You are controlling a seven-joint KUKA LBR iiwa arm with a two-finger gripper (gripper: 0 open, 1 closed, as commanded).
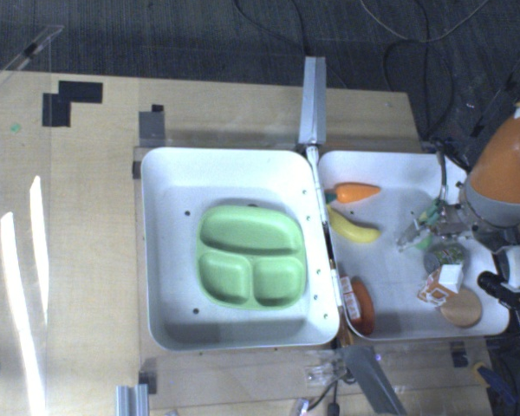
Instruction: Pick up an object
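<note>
Left bin (156,232): green divided tray (251,256) only. Right bin (390,167): carrot (358,192), banana (354,229) under it, brown bottle (358,304) at front-left corner, round wooden disc (461,308) front-right. Arm (503,176) at right edge; gripper (438,219) over right bin, state unclear.

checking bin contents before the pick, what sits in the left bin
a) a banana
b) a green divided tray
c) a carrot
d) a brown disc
b, the green tray lies in the left bin, while the banana, carrot and brown disc all lie in the right bin.
</note>
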